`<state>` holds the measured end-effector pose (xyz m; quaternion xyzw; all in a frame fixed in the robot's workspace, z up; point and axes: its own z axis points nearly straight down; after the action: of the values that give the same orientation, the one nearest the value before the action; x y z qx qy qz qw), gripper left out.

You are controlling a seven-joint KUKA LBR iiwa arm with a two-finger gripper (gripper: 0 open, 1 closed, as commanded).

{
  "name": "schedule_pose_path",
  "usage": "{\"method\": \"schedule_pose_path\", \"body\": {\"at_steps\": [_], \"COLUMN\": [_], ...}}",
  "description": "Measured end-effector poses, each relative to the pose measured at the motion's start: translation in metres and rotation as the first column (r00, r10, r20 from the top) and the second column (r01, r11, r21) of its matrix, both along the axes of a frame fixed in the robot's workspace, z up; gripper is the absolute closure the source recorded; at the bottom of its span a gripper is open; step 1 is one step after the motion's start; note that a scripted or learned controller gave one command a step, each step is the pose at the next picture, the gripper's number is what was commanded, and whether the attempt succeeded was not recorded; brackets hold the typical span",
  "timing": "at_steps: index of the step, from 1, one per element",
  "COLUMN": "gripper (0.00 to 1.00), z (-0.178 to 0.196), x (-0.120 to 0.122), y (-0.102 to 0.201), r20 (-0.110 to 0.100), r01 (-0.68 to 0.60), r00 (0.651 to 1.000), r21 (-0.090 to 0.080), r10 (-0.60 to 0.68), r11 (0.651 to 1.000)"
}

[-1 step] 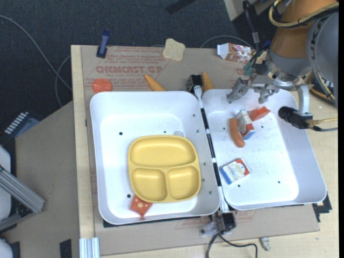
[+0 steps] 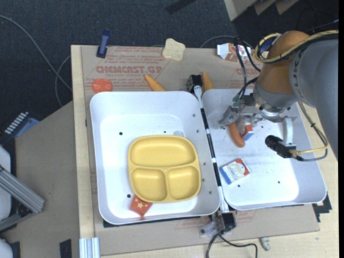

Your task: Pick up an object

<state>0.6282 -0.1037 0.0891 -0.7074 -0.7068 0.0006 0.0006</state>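
Observation:
A red-orange sausage (image 2: 237, 136) lies in the right bin (image 2: 301, 190), near its left wall. My gripper (image 2: 238, 120) hangs right over the sausage's upper end, open, with its fingers spread to either side of it. The sausage rests on the bin floor. Lower in the same bin lies a small white, blue and red carton (image 2: 235, 171). In the left bin (image 2: 107, 117) sits a yellow divided plate (image 2: 164, 168). A small red piece with a yellow star (image 2: 140, 205) is at the plate's lower left corner.
Behind the bins, on the cardboard, lie a bread slice (image 2: 173, 49), a blue item (image 2: 103, 42), an orange disc (image 2: 100, 85), a carrot (image 2: 154, 83) and a white packet (image 2: 234, 51). The ridge between the two bins runs close to the left of the gripper.

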Motion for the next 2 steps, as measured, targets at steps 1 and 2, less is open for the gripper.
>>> {"method": "schedule_pose_path", "body": {"at_steps": [1,2], "gripper": [0.00,1.00], "z": [-0.002,0.010], "x": [-0.016,-0.015], "y": [0.007,0.006], "r20": [0.006,0.011], "r01": [0.000,0.001], "r00": [1.000,1.000], "r21": [-0.002,-0.004], "r10": [0.000,-0.001], "r11": [1.000,1.000]}}
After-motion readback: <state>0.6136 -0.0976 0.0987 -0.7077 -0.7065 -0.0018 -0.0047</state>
